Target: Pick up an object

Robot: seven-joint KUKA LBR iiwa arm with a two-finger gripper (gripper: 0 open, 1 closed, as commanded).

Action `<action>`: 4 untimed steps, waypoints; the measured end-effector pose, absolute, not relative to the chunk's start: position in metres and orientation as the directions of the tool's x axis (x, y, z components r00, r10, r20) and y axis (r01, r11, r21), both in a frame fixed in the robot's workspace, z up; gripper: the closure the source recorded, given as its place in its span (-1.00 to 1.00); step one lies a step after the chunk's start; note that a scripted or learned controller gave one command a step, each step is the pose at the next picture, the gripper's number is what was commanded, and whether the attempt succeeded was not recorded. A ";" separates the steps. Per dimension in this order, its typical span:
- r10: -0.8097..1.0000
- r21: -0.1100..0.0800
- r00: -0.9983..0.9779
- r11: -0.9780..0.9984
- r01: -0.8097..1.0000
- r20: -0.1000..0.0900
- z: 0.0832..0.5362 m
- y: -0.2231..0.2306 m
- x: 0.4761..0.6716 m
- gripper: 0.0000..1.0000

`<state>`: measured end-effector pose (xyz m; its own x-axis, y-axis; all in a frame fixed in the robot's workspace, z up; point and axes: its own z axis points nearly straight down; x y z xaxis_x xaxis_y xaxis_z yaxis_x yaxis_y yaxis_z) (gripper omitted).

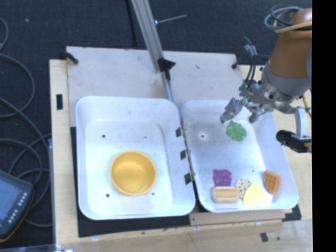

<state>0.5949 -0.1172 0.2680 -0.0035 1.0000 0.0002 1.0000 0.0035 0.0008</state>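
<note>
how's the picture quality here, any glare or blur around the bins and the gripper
Camera view: bright, even light washes out the white bins; the gripper looks slightly soft above the green object; the yellow bowl is clear; the small items are too coarse for detail.

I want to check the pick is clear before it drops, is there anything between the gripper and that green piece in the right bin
Nothing visible stands in the way. The gripper hangs just above the green piece, which lies alone in the upper part of the right bin. The other small items, such as the purple piece, lie along the bin's near edge, apart from it.
</note>
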 end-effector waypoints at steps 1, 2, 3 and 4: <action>1.000 0.001 -0.002 0.002 1.000 0.000 0.268 -0.117 0.595 -1.00; 1.000 -0.005 0.002 -0.002 1.000 -0.002 0.207 -0.116 0.600 -1.00; 1.000 -0.006 0.002 -0.002 1.000 -0.002 0.143 -0.119 0.596 -1.00; 1.000 -0.003 0.002 -0.002 1.000 -0.002 0.098 -0.120 0.595 -1.00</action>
